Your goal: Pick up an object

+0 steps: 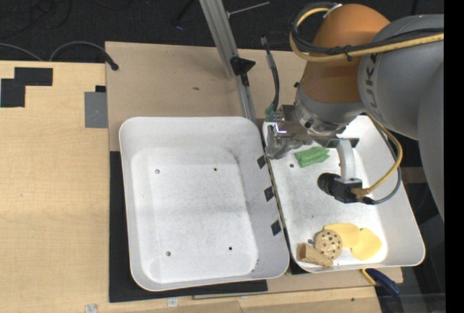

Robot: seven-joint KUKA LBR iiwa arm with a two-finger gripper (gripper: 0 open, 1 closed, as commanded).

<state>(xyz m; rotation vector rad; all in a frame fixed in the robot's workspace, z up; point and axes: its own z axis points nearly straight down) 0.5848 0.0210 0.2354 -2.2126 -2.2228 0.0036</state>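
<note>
Two shallow white bins (145, 159) are sitting side by side on a wooden bench.
Big grey arm's claw (279, 136) is hanging over the right bin beside a small green block (312, 156); I cannot tell its grip.
</note>
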